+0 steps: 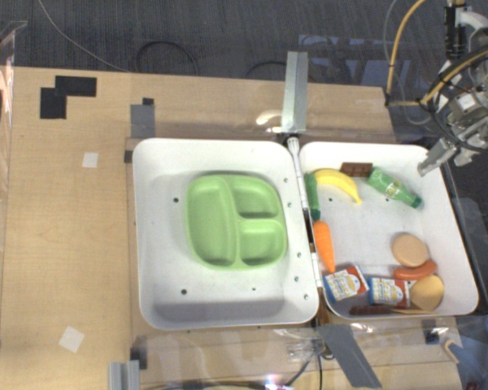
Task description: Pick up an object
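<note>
Here the pincer [436,159] hovers over the right bin's [464,242] far rim, near the green bottle [394,188]; its grip can't be told.

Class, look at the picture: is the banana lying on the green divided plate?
No. The banana lies in the right bin, beside the green bottle, while the green plate sits in the left bin.
</note>
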`<state>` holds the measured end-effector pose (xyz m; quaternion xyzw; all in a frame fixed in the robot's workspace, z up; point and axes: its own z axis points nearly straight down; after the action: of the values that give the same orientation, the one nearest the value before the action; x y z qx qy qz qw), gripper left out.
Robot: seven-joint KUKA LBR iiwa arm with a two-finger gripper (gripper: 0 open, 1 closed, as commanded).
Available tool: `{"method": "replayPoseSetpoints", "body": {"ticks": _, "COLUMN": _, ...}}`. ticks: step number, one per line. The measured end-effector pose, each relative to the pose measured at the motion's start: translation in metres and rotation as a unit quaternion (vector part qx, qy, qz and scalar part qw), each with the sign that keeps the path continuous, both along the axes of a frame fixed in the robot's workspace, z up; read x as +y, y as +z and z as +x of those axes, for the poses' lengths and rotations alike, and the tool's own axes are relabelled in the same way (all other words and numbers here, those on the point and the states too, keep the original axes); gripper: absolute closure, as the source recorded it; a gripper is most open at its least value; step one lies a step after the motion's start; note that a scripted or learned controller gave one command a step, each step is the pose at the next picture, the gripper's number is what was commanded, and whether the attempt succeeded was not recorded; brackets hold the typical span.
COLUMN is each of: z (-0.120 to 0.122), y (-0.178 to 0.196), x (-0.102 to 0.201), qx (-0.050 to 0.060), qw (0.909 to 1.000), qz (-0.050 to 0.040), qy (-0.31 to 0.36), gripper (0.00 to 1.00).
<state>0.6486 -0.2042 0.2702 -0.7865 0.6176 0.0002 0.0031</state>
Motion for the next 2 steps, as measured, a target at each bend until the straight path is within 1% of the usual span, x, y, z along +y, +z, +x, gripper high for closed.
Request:
{"method": "replayPoseSetpoints", "body": {"ticks": 1, "z": 0.017, "y": -0.109, "x": 0.008, "qx": 0.005, "qw": 0.9999, "qz": 0.0017, "qy": -0.013, "gripper": 0.00}}
{"method": "replayPoseSetpoints", "body": {"ticks": 2, "z": 0.022, "y": -0.167, "x": 0.045, "qx": -0.003, "qw": 1.0000, "qz": -0.0016, "qy": 0.002, "gripper": 0.00}}
